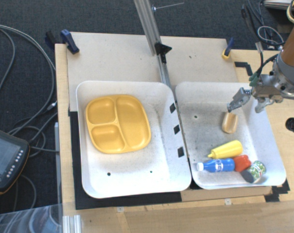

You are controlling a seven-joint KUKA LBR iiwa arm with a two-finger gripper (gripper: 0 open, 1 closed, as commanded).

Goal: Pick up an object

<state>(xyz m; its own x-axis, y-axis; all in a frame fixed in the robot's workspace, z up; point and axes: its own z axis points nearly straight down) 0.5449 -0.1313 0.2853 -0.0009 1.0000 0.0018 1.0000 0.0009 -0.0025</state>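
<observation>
On the left side of the bench sits the left white bin (88, 178), and a yellow divided plate (118, 124) lies flat in its upper half, three compartments facing up. Between the two bins runs a slanted metal rail (149, 18), with small black tabs (176, 129) along the shared edge. Further right, the right white bin (205, 101) carries a cluster near its lower edge: a blue bottle with a white cap (215, 166) lying on its side, a yellow squeeze bottle (225, 149) just above it and touching it, a red piece (242, 162) at the blue bottle's right end, and a green patterned can (254, 171) beside that, close to the bin's corner. Higher in that bin, apart from the cluster, a small tan wooden block (229, 123) stands alone. My gripper (250, 103) hangs over the bin's upper right, just above and to the right of that block; my fingers (237, 101) are spread apart and released, with nothing between them. Past the bench's right edge, cables trail across the dark floor.
</observation>
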